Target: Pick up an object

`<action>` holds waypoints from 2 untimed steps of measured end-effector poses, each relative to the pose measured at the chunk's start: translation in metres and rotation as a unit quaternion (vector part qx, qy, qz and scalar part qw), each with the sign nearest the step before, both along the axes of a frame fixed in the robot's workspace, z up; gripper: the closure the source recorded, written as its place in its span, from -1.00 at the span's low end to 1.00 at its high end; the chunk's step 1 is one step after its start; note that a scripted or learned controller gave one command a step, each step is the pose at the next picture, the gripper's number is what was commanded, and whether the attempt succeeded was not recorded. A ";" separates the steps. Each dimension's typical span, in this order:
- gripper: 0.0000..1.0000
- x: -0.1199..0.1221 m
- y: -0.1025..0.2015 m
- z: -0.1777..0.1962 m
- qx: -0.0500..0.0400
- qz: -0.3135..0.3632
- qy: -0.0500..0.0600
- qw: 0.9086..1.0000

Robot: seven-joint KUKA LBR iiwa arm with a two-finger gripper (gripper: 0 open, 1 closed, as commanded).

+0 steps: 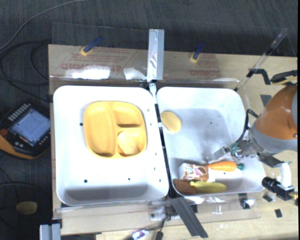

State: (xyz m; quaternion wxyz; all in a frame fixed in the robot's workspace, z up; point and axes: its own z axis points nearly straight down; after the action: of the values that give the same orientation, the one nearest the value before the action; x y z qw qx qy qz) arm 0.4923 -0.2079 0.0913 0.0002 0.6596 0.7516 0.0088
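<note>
Two white bins: the left bin holds one yellow tray; the right bin holds four items. One carrot lies near-right, long axis left-right, green tip right, beside the gripper; its grip unclear.

The arm reaches in from the right, its orange band uppermost, wrist bent low, with the gripper pointing left and slightly down.
</note>
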 end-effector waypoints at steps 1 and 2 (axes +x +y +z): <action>-1.00 -0.003 0.012 -0.002 -0.008 -0.075 -0.002 0.997; -1.00 0.045 0.024 0.012 -0.007 -0.068 0.008 0.998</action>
State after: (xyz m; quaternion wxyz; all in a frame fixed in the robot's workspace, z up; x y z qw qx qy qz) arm 0.5377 -0.1837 0.1029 -0.0007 0.7090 0.7052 -0.0013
